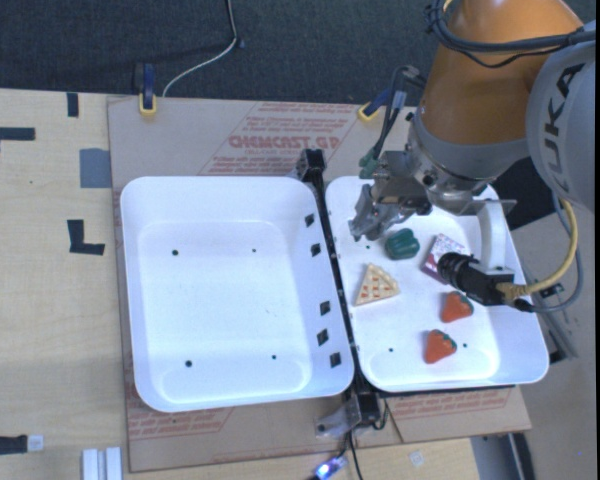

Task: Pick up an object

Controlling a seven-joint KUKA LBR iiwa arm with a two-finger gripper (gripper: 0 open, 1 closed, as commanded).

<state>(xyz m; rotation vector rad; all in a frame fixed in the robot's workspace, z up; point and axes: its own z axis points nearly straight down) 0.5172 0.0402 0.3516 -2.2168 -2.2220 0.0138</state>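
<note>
The right bin (400, 368) holds a tan waffle wedge (376, 286), a dark green piece (402, 243), a pink and white packet (446, 251), and two red-orange pieces (456, 307) (439, 346). My gripper (372, 223) hangs over the bin's upper left part, just left of the green piece and above the waffle wedge. Its fingers point down toward the bin floor, and nothing shows between them.
The left bin (140, 208) sits beside the right one, with a black clip-lined divider (325, 268) between them. The arm's orange band (500, 18) looms over the right bin's far side. A black cable connector (470, 273) lies over the bin's right side.
</note>
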